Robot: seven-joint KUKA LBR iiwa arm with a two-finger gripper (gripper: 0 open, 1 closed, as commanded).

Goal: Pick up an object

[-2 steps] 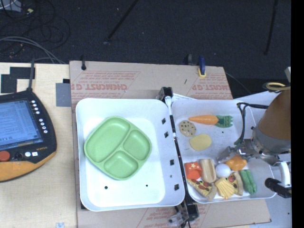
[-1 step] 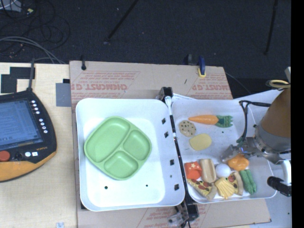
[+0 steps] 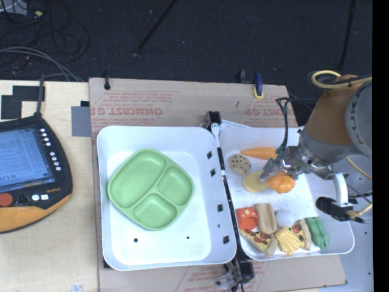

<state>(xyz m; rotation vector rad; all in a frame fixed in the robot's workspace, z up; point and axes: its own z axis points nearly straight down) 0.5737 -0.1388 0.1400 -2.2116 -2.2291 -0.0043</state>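
Dark floor and trailing cables frame the desk (image 3: 61, 102), and the action sits in the right bin (image 3: 340, 239). An orange fruit (image 3: 282, 183) lies in that bin's upper half, touching the claw (image 3: 271, 172) on its lower-right side, a carrot (image 3: 260, 153) just above, its long axis running left-right. Whether the claw is apart or together, I cannot tell. Left bin: a green divided plate (image 3: 151, 189).

A divided plate (image 3: 151, 189) lies in the left bin (image 3: 115, 140); toy foods crowd the right bin (image 3: 346, 239), a carrot (image 3: 259, 153) farthest back.
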